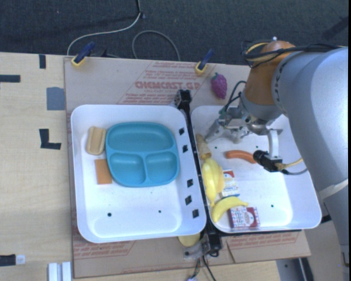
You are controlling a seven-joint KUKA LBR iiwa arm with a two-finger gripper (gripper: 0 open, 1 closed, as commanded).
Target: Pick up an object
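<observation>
At the near edge of the right white bin (281, 198) lie a red-and-white small box (244, 218) and a yellow plastic banana (225, 206). Behind them rests a yellow lemon-shaped fruit (212, 177). Farther in, a thin orange carrot-like piece (241, 155) lies alone, near the gripper (222, 130), which hangs low over the bin's far left part. Whether the gripper is apart or together cannot be told. The carrot seems the best target: the gripper should straddle its narrow width and descend fully before closing.

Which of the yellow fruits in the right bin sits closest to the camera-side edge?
The banana beside the small red box. The lemon-like fruit lies farther up, toward the middle of the bin.
</observation>
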